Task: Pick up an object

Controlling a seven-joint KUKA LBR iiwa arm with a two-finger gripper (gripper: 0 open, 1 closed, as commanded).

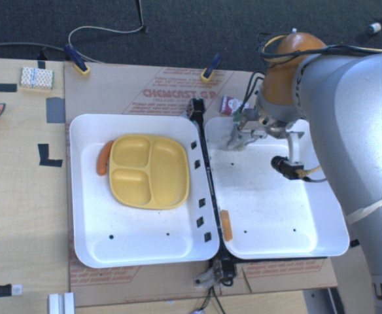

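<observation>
Two bins: gripper (238,136) over right bin's (276,241) far-left corner, finger state unclear. Yellow tray (149,171) in left bin (138,244), orange carrot (225,225) at right bin's left wall.

Red print "CHEMCAST GP" on brown cardboard sheet (158,90) (behind bins), other txt too small to read

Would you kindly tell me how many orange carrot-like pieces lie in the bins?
2: one orange piece in the left bin, beside the yellow tray; another by the right bin's left wall. The tray may hide more.
</observation>
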